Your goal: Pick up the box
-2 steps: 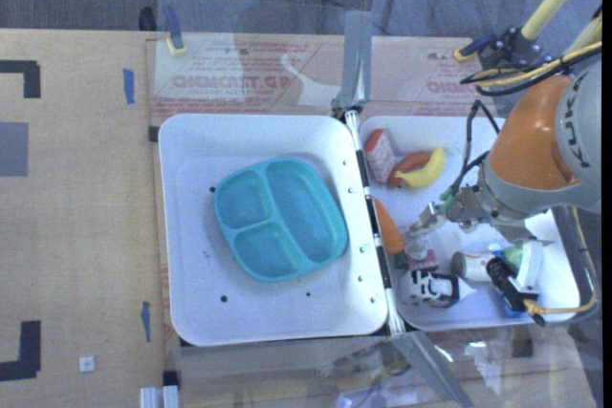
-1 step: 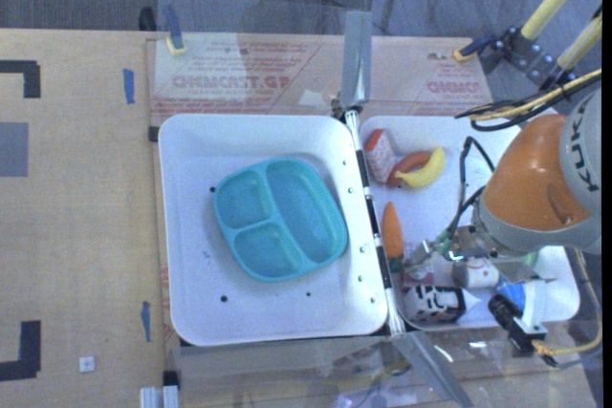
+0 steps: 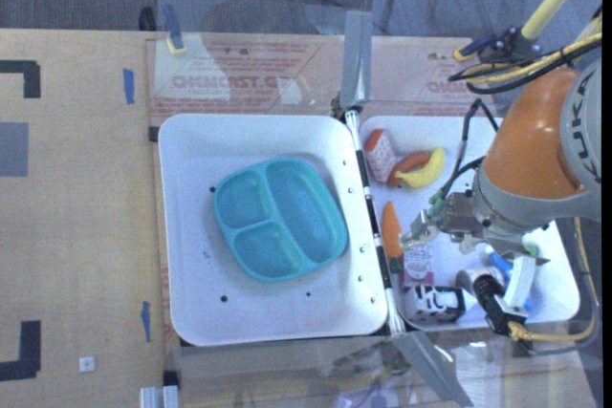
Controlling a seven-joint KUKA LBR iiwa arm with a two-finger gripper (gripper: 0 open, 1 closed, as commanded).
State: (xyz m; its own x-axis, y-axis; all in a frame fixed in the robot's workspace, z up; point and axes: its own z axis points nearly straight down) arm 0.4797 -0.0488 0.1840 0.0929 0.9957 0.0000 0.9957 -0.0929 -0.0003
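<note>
From the camera view, the box (image 3: 380, 154) lay at the far end of the right bin (image 3: 564, 296), touching the banana (image 3: 422, 168). My gripper (image 3: 427, 226) hovered nearer, above the carrot (image 3: 391, 231); I could not tell my jaws' state. Nothing was lifted yet.

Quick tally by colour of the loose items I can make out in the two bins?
Blue divided plate: 1
Red and white box: 1
Yellow banana: 1
Orange carrot: 1
Black and white item: 1
Total: 5; the arm hides part of the right bin.
</note>
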